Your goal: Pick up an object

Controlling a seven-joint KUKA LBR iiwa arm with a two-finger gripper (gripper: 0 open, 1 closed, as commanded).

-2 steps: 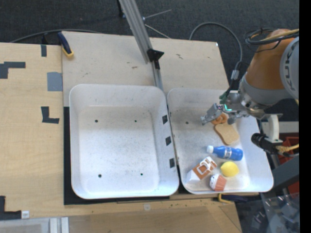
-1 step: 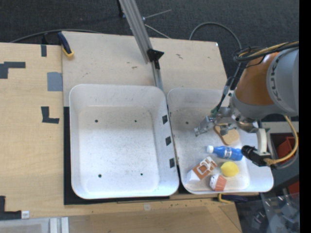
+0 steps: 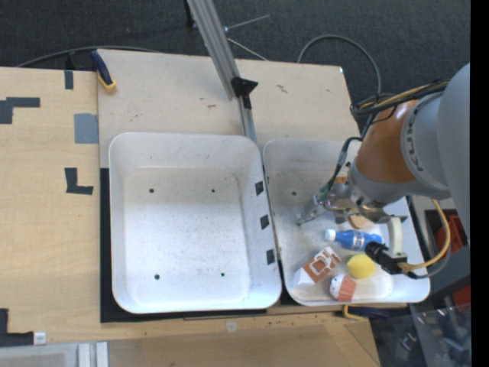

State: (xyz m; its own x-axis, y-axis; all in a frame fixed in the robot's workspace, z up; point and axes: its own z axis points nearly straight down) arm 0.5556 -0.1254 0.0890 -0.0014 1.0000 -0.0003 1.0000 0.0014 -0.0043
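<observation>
My gripper [image 3: 312, 210] hangs low over the middle of the right bin [image 3: 294, 167], pointing left, with bare bin floor beneath its tip. Nothing shows in its grasp. Just right of and below it lies a blue bottle with a white cap [image 3: 354, 240]. A yellow ball [image 3: 361, 266] sits in the bin's front right corner. Beside the ball are a brown and white box [image 3: 322, 264] and a small red and white object [image 3: 341, 286]. A tan object [image 3: 359, 222] peeks out under the wrist.
The left bin [image 3: 183, 220] sits alongside, sharing a raised rim with the right one. A grey metal pole [image 3: 218, 44] slants in from the top to the bins' back edge. Cables [image 3: 397, 98] loop beside the arm at the right.
</observation>
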